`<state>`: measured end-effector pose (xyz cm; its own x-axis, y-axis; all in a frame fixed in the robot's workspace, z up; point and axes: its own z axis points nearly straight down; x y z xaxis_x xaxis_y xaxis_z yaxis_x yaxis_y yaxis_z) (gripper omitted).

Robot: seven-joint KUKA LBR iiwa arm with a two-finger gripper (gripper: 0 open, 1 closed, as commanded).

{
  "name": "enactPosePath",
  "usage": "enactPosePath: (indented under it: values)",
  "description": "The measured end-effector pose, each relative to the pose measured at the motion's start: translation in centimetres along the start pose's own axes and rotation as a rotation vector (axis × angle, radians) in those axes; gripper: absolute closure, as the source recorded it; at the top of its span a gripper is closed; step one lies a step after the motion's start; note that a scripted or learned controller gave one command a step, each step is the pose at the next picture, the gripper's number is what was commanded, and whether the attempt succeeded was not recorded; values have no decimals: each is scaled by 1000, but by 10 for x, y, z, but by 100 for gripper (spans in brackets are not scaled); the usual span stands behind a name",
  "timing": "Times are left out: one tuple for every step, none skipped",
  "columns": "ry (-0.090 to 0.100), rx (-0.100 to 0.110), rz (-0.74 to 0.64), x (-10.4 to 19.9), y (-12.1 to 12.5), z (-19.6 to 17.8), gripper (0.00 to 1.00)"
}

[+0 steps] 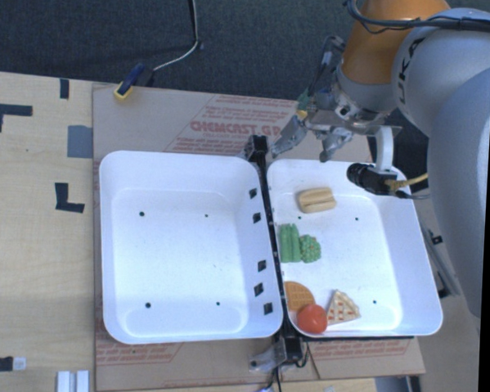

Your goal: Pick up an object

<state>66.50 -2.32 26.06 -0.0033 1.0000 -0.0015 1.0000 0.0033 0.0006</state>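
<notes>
White left bin [176,253] sat bare; right bin [389,256] held broccoli [298,245], bread roll [316,200], cookie [297,295], tomato [311,319], waffle wedge [343,308]. My gripper [312,144] hung over its far edge, jaws spread, gripping nothing.

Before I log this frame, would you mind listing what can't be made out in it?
- Gripper, camera view: small against the cardboard, so nothing can be read as held.
- Arm: cut off by the top and right edges.
- Orange round item: partly covered by the red ball; too small to identify.
</notes>
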Motion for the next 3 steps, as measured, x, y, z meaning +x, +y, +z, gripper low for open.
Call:
enactPosePath:
  values:
    - [3, -5, 0, 16, -73, -102, 0]
    - [2, -11, 3, -2, -151, -208, 0]
    - [3, -7, -3, 43, -182, -275, 0]
